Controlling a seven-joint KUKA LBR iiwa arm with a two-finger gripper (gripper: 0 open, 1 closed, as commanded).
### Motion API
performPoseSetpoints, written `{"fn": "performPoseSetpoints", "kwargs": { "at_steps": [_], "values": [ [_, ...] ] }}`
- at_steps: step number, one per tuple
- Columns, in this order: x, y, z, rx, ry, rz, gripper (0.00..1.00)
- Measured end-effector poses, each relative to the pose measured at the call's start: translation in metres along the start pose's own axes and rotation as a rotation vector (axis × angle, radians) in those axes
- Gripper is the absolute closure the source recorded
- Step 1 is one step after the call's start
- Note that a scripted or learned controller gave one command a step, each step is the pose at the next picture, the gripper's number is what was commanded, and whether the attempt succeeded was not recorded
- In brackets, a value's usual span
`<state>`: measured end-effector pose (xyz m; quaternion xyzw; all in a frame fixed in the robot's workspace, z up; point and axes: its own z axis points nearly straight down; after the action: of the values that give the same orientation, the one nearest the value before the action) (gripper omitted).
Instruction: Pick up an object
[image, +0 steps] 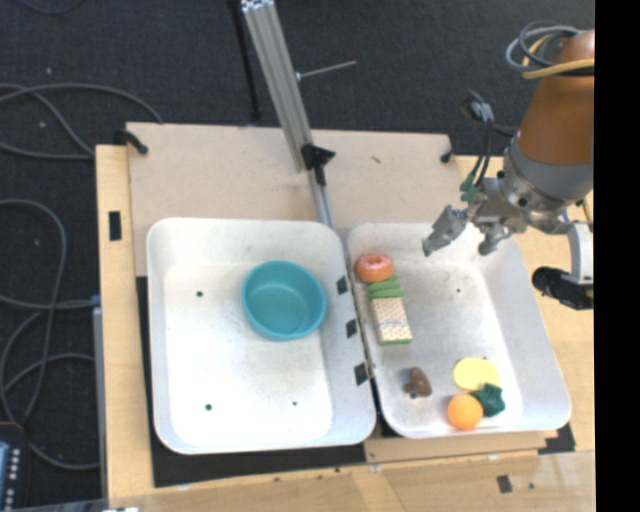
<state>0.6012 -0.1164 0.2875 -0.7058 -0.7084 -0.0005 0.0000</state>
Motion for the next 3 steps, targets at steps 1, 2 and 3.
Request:
{"fn": "performPoseSetpoints", "kwargs": {
  "at_steps": [1,2,3],
  "values": [
    [0.0,0.0,0.0,0.0,0.0,0.001,0.0],
    [0.001,-0.003,0.063,0.006,-0.003,0.005,0.0],
    [-0.006,-0.001,0.106,0.004,-0.004,0.006,0.0]
  ]
}}
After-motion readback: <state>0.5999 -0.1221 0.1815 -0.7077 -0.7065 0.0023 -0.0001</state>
